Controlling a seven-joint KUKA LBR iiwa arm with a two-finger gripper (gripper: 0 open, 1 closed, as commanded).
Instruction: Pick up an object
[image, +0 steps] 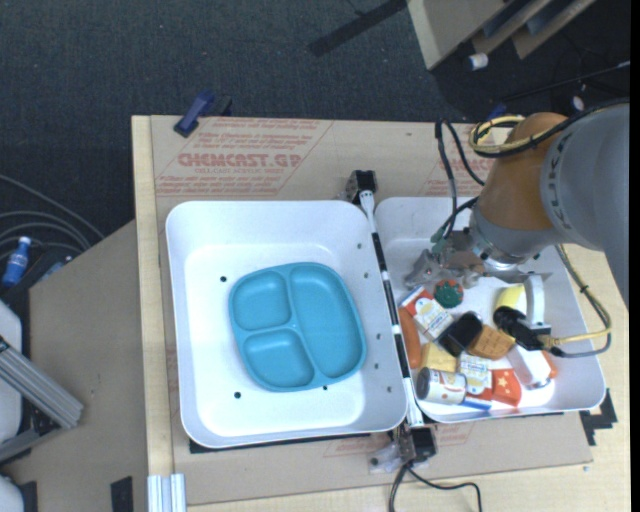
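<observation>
Clutter (470, 355) of small toy foods and packets lies in the right bin (585, 390), a green piece (447, 294) on top. The gripper (448, 268) hangs just above it; its state I cannot tell. The left bin (190, 240) holds a blue divided plate (296, 326).

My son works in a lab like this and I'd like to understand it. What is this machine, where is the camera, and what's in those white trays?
One camera looks down at a slant. The grey arm with an orange band reaches in from the right; its end effector hangs over the right bin, above a pile of small toys and packets, among them a green ball. I can't see anything held. The left bin holds a blue divided plate.
</observation>
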